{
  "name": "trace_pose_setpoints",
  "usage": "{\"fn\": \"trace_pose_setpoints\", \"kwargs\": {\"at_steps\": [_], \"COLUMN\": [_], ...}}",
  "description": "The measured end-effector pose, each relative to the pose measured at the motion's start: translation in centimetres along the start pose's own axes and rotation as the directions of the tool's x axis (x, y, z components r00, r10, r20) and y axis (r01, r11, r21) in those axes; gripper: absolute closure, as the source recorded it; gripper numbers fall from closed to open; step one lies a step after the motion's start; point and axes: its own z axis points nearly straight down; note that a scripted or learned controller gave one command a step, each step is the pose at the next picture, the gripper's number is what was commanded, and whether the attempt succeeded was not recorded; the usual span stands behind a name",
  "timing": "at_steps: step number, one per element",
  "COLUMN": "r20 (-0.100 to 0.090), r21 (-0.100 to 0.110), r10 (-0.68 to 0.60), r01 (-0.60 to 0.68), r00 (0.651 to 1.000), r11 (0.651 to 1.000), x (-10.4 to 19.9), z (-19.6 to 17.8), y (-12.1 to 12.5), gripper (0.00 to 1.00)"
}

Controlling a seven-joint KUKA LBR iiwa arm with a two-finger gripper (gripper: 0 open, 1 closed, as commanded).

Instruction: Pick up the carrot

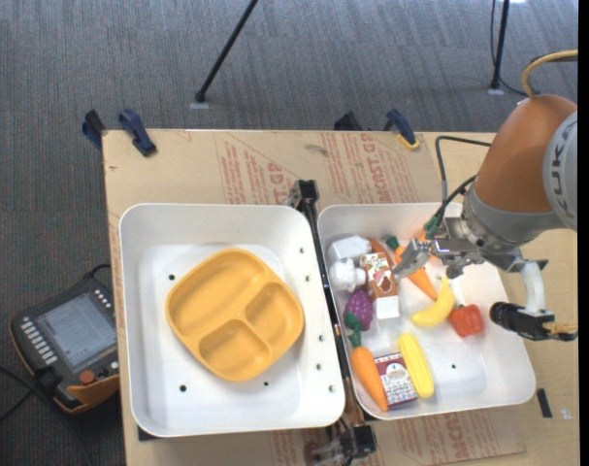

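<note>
Lying diagonally, carrot [367, 379], tip lower right

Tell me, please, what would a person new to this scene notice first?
Probably the yellow divided plate, alone in the left bin. Next, the heap of bright toy food in the right bin, with a carrot near its front left corner. The grey arm's gripper hangs over that heap.

**Carrot: position and condition**

The carrot [367, 377] is orange with a green top. It lies flat in the right bin [512, 382], near the front-left corner, its tip pointing toward the front rim.
</note>
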Motion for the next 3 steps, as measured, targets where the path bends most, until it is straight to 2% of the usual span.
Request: {"fn": "trace_pose_setpoints", "kwargs": {"at_steps": [1, 2, 3], "r20": [0.002, 0.003, 0.009], "r21": [-0.016, -0.021, -0.023], "r10": [0.000, -0.001, -0.006], "r01": [0.000, 0.001, 0.006], "r00": [1.000, 1.000, 1.000], "r11": [1.000, 1.000, 1.000], "x": [-2.8, -6.4, -6.6], "z": [7.7, 8.7, 7.7], "y": [3.7, 5.9, 6.0], "gripper": [0.00, 0.00, 1.00]}}
